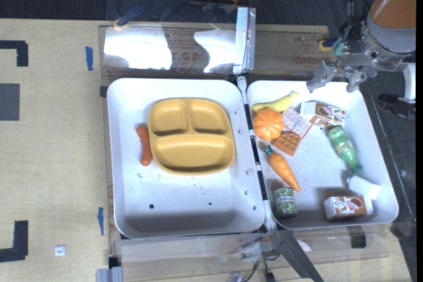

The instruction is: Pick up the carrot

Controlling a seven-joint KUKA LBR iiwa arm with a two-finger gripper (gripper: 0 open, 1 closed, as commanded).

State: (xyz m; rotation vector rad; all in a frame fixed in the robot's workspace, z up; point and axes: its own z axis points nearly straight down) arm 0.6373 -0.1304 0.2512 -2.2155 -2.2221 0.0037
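End effector (336,78) hung over the far edge of the right bin (382,176), fingers spread open and holding nothing.

So the two fingers were splayed apart, one tip out toward the bin's back wall and the other just past the rim, with no item between them or touching them. The arm (394,10) came in from the right, orange band up top, wrist angled down and to the left. The carrot (282,168) lay well below and left of the end effector, flat on the bin floor with its green tip pointing up-left, just under a waffle piece (287,142) and a small orange pumpkin (268,123). A green bottle (344,148) sat lower right of the end effector, and a banana (277,103) just lower left.
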